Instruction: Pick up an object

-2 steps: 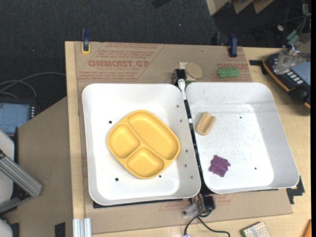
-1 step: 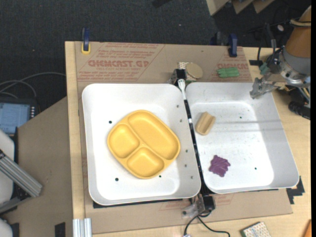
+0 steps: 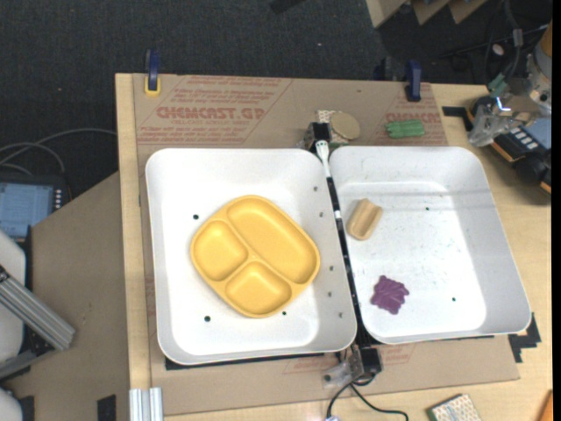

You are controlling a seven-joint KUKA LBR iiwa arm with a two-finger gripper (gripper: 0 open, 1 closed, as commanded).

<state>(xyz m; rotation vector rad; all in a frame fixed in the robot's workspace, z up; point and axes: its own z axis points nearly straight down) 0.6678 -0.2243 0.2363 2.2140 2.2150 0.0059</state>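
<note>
The claw's state cannot be told. Nearest the right side — where the arm enters — lie the purple object (image 3: pixel 389 294) and tan block (image 3: pixel 363 218), in the right bin (image 3: pixel 491 235).

A single fixed camera looks down at a slant on the bench (image 3: pixel 219 112), both bins in frame: left bin (image 3: pixel 175 323) toward 9 o'clock, right bin (image 3: pixel 491 235) toward 3 o'clock, floor beyond at 12.
</note>
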